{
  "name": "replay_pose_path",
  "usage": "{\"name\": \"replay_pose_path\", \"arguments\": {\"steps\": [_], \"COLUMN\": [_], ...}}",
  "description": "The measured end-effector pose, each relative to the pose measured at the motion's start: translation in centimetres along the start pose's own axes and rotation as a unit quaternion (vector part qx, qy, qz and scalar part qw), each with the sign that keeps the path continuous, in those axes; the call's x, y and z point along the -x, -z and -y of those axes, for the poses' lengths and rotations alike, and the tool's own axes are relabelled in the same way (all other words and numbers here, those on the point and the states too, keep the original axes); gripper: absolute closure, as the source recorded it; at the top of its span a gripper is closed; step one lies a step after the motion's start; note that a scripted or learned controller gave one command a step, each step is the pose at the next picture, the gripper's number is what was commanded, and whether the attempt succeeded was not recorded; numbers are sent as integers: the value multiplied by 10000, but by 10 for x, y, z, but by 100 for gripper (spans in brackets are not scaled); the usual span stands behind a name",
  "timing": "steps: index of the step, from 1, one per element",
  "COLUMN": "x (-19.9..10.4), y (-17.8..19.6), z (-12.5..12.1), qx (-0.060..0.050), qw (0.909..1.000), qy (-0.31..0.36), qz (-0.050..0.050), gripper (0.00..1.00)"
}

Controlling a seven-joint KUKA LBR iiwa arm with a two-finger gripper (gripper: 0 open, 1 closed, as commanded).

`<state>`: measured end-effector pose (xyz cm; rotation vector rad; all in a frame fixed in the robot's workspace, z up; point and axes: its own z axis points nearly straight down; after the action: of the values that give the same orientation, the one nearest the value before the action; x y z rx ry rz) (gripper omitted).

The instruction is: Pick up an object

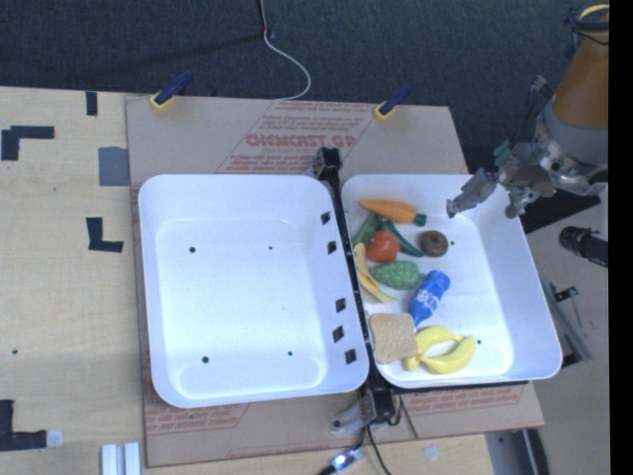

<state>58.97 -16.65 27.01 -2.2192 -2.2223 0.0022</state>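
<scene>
The left bin (pixel 237 285) sits mid-frame, the right bin (pixel 495 295) holds a carrot (pixel 388 209), tomato (pixel 384 246), blue bottle (pixel 428 297), bread slice (pixel 394 336) and banana (pixel 443 352), while the gripper (pixel 488 198) hovers upper right, fingers apart, holding nothing.

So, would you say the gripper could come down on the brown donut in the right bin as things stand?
Probably yes. The gripper hovers at the right bin's far right corner, and the brown donut lies nearby with bare floor on its right; only the carrot sits close.
</scene>
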Motion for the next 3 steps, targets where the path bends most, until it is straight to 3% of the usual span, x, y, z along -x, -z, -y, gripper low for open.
{"name": "replay_pose_path", "arguments": {"steps": [1,2,3], "x": [-6,-47,-41], "y": [-137,-189,-177], "z": [-32,-80,-76], "qx": [-32,-6,-58], "qw": [10000,10000,10000], "qy": [10,25,8], "qz": [-9,-5,24], "gripper": [0,0,100]}}
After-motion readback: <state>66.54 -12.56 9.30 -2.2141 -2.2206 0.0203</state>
